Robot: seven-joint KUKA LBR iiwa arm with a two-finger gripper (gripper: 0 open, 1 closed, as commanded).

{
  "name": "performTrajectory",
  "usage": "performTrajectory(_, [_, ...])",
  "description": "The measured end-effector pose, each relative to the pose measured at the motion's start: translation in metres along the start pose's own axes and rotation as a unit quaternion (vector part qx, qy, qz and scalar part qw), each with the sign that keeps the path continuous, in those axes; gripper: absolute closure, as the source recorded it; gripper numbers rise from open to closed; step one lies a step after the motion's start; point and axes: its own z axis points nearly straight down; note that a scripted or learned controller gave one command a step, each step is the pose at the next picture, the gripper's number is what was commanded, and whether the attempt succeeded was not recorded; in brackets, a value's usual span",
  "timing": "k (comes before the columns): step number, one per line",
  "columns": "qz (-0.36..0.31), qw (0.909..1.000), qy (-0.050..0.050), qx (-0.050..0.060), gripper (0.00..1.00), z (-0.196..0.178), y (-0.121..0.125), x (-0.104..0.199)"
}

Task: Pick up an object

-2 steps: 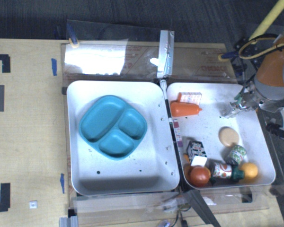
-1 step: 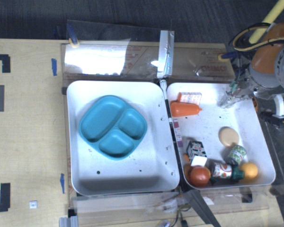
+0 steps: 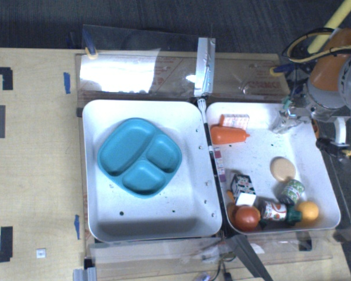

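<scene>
My end effector hangs over the right bin's far corner, nothing in it; I cannot tell if it's spread. Toys crowd the near edge.

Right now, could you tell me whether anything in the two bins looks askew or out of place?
Mildly: the blue divided tray sits skewed in the left bin, and a bottle lies on its side in the right bin's near-edge clutter. Nothing looks spilled.

Glossy plastic tray, prob. matt wood bench
</scene>
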Motion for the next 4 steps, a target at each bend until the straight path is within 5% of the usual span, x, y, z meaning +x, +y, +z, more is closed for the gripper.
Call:
performTrajectory(1, [0.065, 0.9979, 0.001, 0.000, 1.00, 0.000, 0.001, 0.001])
performTrajectory(3, [0.079, 0.9969, -0.002, 0.000, 1.00, 0.000, 0.000, 0.003])
performTrajectory(4, [0.149, 0.9888, -0.002, 0.000, 1.00, 0.000, -0.001, 0.010])
